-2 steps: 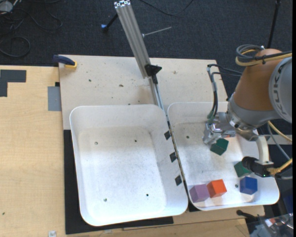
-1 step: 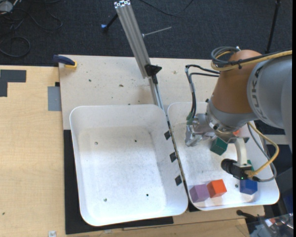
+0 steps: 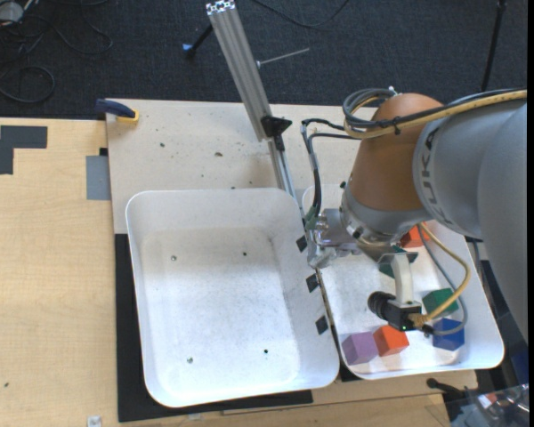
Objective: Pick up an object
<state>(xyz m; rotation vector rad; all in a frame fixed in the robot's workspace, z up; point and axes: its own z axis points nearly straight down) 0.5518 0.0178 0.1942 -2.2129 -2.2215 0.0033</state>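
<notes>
1. The bench (image 3: 187,145) is a pale, speckled board that carries two shallow white bins side by side, seen from above at a slant.
2. The arm (image 3: 463,167), grey with a broad orange band above the wrist, reaches in from the right and hangs over the upper half of the right bin.
3. The left bin (image 3: 214,301) is a white tray with rounded corners. Its floor is dusted with small dark specks.
4. The right bin (image 3: 343,296) is partly hidden by the arm and holds a cluster of small coloured blocks along its near side.
5. A long silvery metal rail (image 3: 245,69) slants from the top of the view down toward the gap between the bins.
6. The pincer (image 3: 323,241) sits low at the right bin's upper left corner, close to the wall next to the left bin. Whether it is wide or narrow cannot be told.
7. A purple block (image 3: 360,346) lies near the right bin's front left corner, matte and boxy.
8. An orange block (image 3: 392,339) lies just beside the purple one, on its right.
9. A blue block (image 3: 448,334) lies near the front right, with a green block (image 3: 440,301) just behind it.
10. An orange-red piece (image 3: 415,236) peeks out under the wrist.
</notes>
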